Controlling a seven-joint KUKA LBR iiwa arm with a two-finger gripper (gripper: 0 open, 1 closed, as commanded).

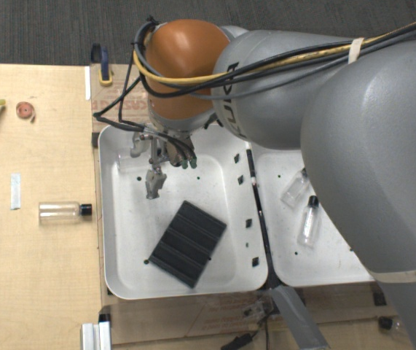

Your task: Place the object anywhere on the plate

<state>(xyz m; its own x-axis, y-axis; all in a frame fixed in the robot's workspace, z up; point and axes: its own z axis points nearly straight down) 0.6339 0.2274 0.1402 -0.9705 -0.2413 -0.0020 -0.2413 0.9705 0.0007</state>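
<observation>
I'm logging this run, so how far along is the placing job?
Nothing looks done yet: the black ribbed plate in the left bin carries nothing. In hand: the gripper hangs above that bin's floor, up and left of the plate, with no item visible in it. Left: get an object, perhaps a clear vial lying in the right bin, and set it on the plate.

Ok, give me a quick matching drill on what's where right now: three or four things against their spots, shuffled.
Things:
1. black ridged block
2. clear bottle with black cap
3. clear vials
4. gripper

Places:
A. right bin
B. wooden bench, left of the bins
C. lying flat in the left bin, lower middle
D. over the left bin's upper part, above the block

Pairs: 1-C, 2-B, 3-A, 4-D
</observation>
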